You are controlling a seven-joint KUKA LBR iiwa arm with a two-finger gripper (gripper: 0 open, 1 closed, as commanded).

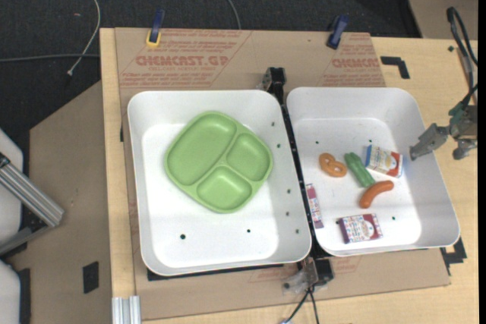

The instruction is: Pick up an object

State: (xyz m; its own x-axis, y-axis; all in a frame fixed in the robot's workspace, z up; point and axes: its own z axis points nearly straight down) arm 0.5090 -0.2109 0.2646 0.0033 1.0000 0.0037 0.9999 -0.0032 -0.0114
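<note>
The right bin (pixel 343 106) holds a small orange pretzel (pixel 332 165), a green pickle-shaped toy (pixel 358 168), a white and red carton (pixel 382 160), an orange sausage (pixel 376 193) and a red and white packet (pixel 358 227). A thin red packet (pixel 313 206) lies against that bin's left wall. My gripper (pixel 443 146) hangs at the right bin's right rim, beside the carton and apart from it. Its fingers stand open with nothing between them.
The left bin (pixel 152 186) carries a green divided plate (pixel 219 161). Blue clamps (pixel 156 26) (pixel 337 33) pin the cardboard sheet at the bench's far edge. Cables trail over the dark floor at the back left.
</note>
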